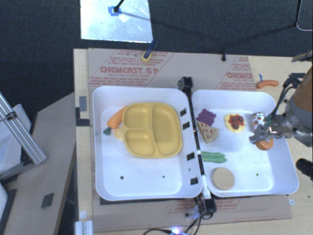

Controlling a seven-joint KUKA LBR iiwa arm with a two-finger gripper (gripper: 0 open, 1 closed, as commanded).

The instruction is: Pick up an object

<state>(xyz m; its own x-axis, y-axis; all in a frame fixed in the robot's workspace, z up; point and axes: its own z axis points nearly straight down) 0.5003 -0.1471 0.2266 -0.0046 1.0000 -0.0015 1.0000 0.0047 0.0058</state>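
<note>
White plastic, two shallow bins side by side on a bench lined with printed cardboard (132, 65). From the one camera above, my arm (303, 111) comes in from the right edge, grey, wrist bent down over the right bin (281, 177). My gripper (261, 133) sits low near that bin's right wall, pointing left and down. Under its tip lies an orange piece (265, 144), touching or nearly so; the view is too small and blurred there for me to say whether my fingers are spread or closed, or whether they grip that piece at all.

In the same bin, to the left of my gripper, a yellow disc with red topping (235, 122) lies near the back. Further left are purple grapes (206, 116) and, just in front of them, a wedge-shaped slice (209, 131). A green pod (213, 156) lies near the middle, and a tan round cookie (223, 178) sits near the front.

The left bin (110, 180) holds a yellow divided plate (150, 129). A carrot (116, 118) lies against the plate's left rim.

Behind the right bin, on the cardboard, rests an orange sausage (267, 84).
</note>
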